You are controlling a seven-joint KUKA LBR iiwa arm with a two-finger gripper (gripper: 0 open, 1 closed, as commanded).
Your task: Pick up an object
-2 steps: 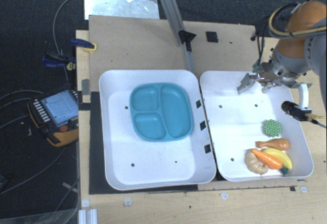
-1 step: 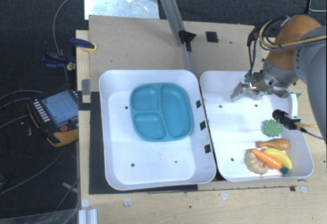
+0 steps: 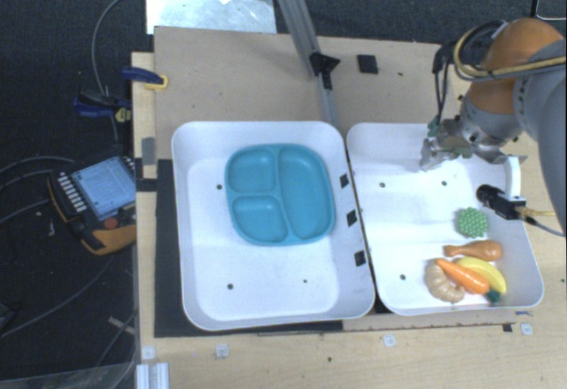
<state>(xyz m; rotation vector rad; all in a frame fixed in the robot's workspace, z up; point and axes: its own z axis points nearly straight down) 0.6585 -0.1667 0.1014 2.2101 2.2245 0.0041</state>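
My gripper point(image 3: 439, 151) hangs over the far part of the right bin point(image 3: 399, 201), above bare white floor, with nothing seen in it. The toy foods lie together in that bin's near right corner, well apart from the gripper. They are a green knobbly ball point(image 3: 472, 221), a brown drumstick point(image 3: 476, 250), an orange carrot point(image 3: 464, 275), a yellow banana point(image 3: 486, 276) and a tan pastry point(image 3: 442, 283). The carrot lies across the pastry and against the banana.
A blue divided plate point(image 3: 280, 193) rests in the left bin point(image 3: 204, 272). A grey pole point(image 3: 297, 11) slants down to the bench's far edge between the bins. A handheld device point(image 3: 97, 197) and cables lie on the floor to the left.
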